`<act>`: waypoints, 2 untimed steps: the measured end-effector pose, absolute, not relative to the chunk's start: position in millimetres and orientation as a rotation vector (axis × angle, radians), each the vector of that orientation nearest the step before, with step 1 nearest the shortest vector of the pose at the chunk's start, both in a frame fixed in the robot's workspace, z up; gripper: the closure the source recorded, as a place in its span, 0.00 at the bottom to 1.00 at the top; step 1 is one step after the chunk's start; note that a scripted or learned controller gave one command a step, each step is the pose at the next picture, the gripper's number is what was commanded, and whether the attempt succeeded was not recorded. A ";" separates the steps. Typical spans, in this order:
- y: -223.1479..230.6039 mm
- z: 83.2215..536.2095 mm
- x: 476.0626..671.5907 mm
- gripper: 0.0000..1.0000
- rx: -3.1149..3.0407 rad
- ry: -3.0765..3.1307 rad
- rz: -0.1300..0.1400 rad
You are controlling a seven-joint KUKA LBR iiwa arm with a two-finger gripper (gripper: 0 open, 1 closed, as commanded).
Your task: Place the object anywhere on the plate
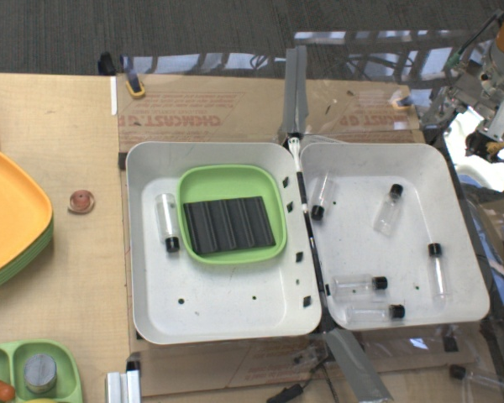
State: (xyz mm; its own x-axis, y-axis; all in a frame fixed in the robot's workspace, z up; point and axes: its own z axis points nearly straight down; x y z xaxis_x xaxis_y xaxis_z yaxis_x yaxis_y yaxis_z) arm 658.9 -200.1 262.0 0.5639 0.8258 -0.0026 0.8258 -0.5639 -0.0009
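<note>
you have two white bins side by side: the left bin [151, 309] carries the green plate [232, 181], with a dark ribbed insert [227, 225] on it, and the right bin [454, 191] holds most of the loose clear vials with black caps. the arm [496, 99] sits at the far right edge, above and outside the right bin's upper corner, and the view does not let you tell the state of its gripper; nothing shows as held. the vial nearest that spot is the one high in the right bin [388, 210], lying down and to the left of the arm, long axis tilted with its cap uppermost. a second vial [437, 271] lies near the right wall, roughly upright in the view, cap at its top end. two more lie along the bin's lower edge [359, 285] [371, 314], caps to the right, and one [320, 196] rests by the divider. one vial [165, 221] lies just left of the plate, off it. i judge the plate lies well left of any right-bin pick.
</note>
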 end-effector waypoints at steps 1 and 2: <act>-206.1 264.2 659.2 0.00 2.824 1.376 -0.003; -192.6 271.0 653.2 0.00 2.866 1.292 -0.006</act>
State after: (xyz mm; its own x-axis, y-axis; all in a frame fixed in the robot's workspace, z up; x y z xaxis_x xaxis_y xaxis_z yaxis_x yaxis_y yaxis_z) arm 653.2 -192.6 271.0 0.6623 0.7492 -0.0025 0.7492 -0.6623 -0.0030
